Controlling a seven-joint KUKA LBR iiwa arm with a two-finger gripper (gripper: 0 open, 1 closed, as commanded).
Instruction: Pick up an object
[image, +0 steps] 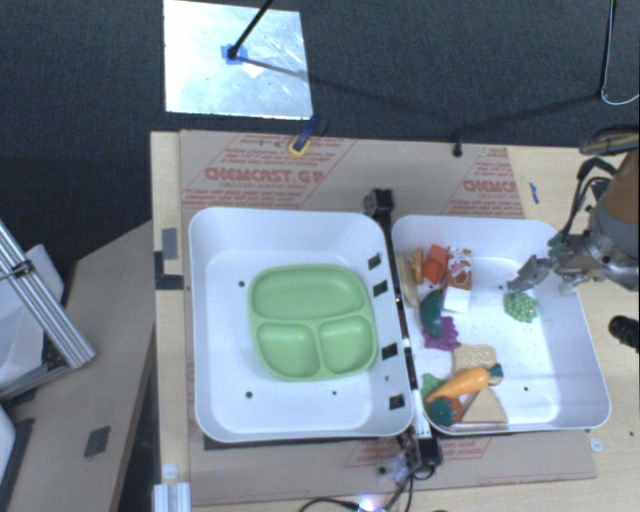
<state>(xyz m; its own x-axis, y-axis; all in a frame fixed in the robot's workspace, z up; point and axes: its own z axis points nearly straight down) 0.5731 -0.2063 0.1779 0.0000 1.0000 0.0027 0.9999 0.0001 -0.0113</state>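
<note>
My gripper (526, 275) hangs over the right side of the right bin (570, 400), reaching in from the right edge of the view. Just below its tip lies a small green lumpy toy (520, 307) on the bin floor; whether the two touch is unclear. Further left in the same bin are an orange-red piece (435, 265), a white block (457, 298), a teal piece (432, 312) and purple grapes (443, 333). Near the front lie a cracker (473, 357), a carrot (462, 383) and a bread slice (487, 408).
The left bin (220, 260) holds a pale green divided plate (310, 322). A black hinge strip (395, 300) runs between the bins. The right bin's floor is bare (545, 375) at the front right. A metal rack (40, 300) stands at the far left.
</note>
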